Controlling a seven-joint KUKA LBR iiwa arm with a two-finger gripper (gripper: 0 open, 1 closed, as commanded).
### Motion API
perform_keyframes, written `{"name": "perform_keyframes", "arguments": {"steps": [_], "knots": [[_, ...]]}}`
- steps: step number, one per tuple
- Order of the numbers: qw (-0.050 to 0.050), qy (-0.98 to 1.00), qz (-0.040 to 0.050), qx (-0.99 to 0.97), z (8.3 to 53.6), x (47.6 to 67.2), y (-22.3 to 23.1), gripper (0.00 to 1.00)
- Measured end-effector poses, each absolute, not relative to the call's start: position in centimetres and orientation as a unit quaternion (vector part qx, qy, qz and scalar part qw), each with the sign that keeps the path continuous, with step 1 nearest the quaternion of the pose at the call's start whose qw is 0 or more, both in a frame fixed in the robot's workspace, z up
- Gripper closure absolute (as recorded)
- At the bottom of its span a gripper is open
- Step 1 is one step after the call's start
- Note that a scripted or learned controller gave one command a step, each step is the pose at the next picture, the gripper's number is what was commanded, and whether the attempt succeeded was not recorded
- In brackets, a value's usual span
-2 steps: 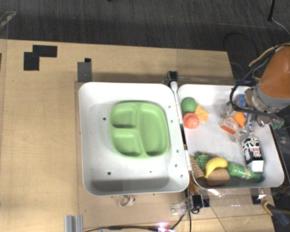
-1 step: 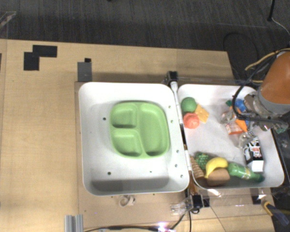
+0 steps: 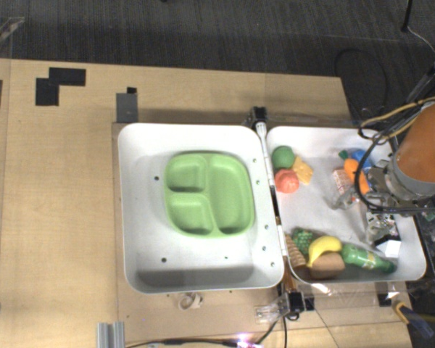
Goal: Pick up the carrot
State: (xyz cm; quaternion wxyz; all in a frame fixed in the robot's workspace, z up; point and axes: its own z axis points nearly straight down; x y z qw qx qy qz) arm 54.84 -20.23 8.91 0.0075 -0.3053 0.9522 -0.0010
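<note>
On the table (image 3: 58,216), a green divided plate (image 3: 206,193) is seen in the left bin (image 3: 130,194). In the right bin (image 3: 315,143), the carrot (image 3: 354,167) is seen at the far right, partly hidden by the arm, long axis unclear. Just near and right of it the jaws (image 3: 380,227) are poised over the bin floor; whether spread or pressed together cannot be told.
</note>
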Motion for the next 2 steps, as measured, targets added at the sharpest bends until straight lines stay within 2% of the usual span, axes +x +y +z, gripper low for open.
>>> {"name": "perform_keyframes", "arguments": {"steps": [1,2], "knots": [[0.012,0.994,-0.0049,-0.11,9.1,51.1,-20.7,0.0],[0.008,1.0,-0.0002,0.02,8.9,60.1,-19.8,0.0]]}}
